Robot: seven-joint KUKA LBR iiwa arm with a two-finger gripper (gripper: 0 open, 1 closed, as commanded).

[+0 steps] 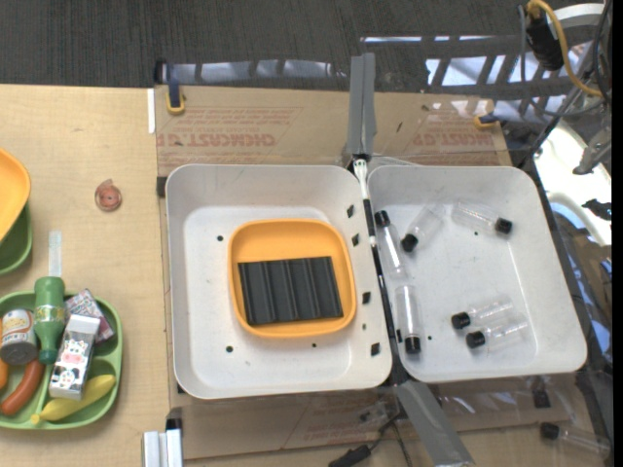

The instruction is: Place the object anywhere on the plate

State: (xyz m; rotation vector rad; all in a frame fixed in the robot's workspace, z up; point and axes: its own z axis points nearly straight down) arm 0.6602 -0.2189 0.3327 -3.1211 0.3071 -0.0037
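Observation:
An orange square plate (283,233) lies in the middle of the left white bin (182,261). A dark grey ridged rectangular block (292,291) rests flat on the plate and covers most of its floor. Several clear vials with black caps lie scattered in the right white bin (557,290). One vial (421,230) and another (482,219) are near the back. A long one (388,247) lies along the left wall, with another (409,321) below it. Two vials (484,313) (497,333) sit side by side at the front right.
A green tray of toy food (60,358) sits on the wooden bench at far left, below an orange bowl (10,197). A small pink disc (108,196) lies on the bench. Cardboard (253,134) lies behind the bins, and a metal frame (467,66) stands at the top right.

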